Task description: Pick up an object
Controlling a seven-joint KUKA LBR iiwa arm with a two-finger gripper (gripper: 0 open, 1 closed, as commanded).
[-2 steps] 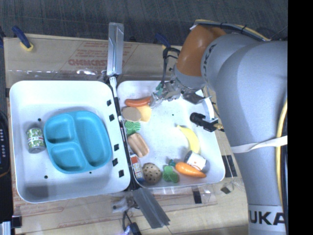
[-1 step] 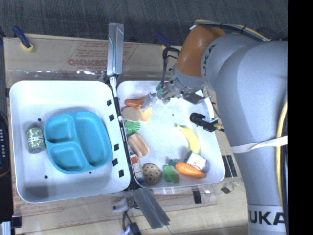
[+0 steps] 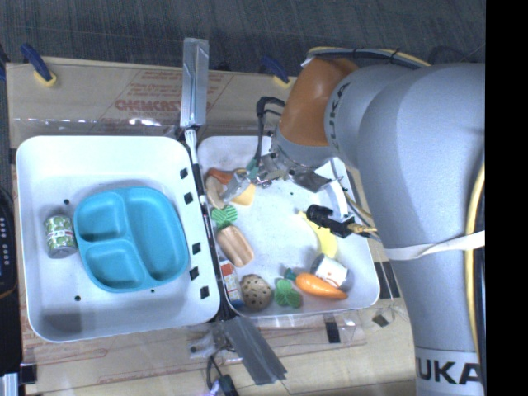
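**Gripper low at the far left corner of the right bin**

Grey arm (image 3: 412, 180) with an orange band, reaching in from the right across the table (image 3: 99, 97). Two white bins side by side, edges touching. Left bin (image 3: 33, 304) carrying a blue divided tray (image 3: 128, 238) in its middle and a small green-labelled can (image 3: 59, 233) just left of the tray.

Right bin (image 3: 272, 221) scattered with small play-food pieces. Gripper (image 3: 257, 174) set over this bin's far left corner, just beside a yellow wedge (image 3: 243, 194) and an orange-brown piece (image 3: 218, 177) by the bin's left wall. Cannot tell whether open or closed, nor whether anything is caught in it.

Along the left wall, nearer the camera: a green ridged piece (image 3: 223, 214), then a hot dog bun (image 3: 233, 244). Toward the right wall, a banana (image 3: 327, 242). Along the near edge: an orange carrot (image 3: 320, 285), a white block (image 3: 332, 269) touching it, a green leafy piece (image 3: 287, 294), a speckled brown ball (image 3: 256, 291).
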